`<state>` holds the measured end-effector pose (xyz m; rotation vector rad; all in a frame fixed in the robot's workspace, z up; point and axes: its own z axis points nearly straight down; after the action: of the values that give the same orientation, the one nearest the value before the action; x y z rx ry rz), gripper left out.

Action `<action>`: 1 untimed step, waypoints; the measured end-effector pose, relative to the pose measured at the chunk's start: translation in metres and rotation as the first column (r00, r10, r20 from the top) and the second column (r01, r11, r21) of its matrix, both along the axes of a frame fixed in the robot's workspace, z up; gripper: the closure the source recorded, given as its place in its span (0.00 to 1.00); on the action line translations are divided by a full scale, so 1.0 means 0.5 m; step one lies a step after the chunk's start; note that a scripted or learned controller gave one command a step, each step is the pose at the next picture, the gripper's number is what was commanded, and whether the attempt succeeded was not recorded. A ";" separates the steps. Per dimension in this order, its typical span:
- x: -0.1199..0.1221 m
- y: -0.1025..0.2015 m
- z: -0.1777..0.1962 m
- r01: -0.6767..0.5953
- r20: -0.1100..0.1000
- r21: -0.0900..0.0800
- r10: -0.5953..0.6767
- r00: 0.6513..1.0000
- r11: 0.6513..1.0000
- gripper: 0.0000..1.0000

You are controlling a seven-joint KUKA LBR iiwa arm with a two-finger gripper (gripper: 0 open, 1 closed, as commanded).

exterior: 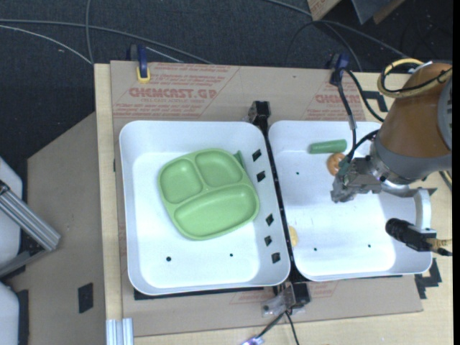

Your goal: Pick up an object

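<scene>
In the right bin [323, 254] a green stick-shaped object [327, 146] lies near the far wall. Just below it sits a small orange object [334, 163], partly hidden by my gripper [343, 191]. The gripper hangs low over the middle of the right bin, right beside the orange object. In the left bin [144, 214] a green divided plate [208, 192] lies flat at the centre.
A small yellow-orange bit [292, 237] shows at the left wall of the right bin. Black clips [263, 185] run along the divider between the bins. Both bins rest on a cardboard sheet [180, 85] with clamps at its far edge.
</scene>
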<state>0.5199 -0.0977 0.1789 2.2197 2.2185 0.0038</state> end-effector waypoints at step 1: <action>0.013 -0.010 0.124 -0.002 0.003 -0.001 0.002 1.000 1.000 1.00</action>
<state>0.5263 -0.1029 0.2408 2.2161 2.2183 0.0069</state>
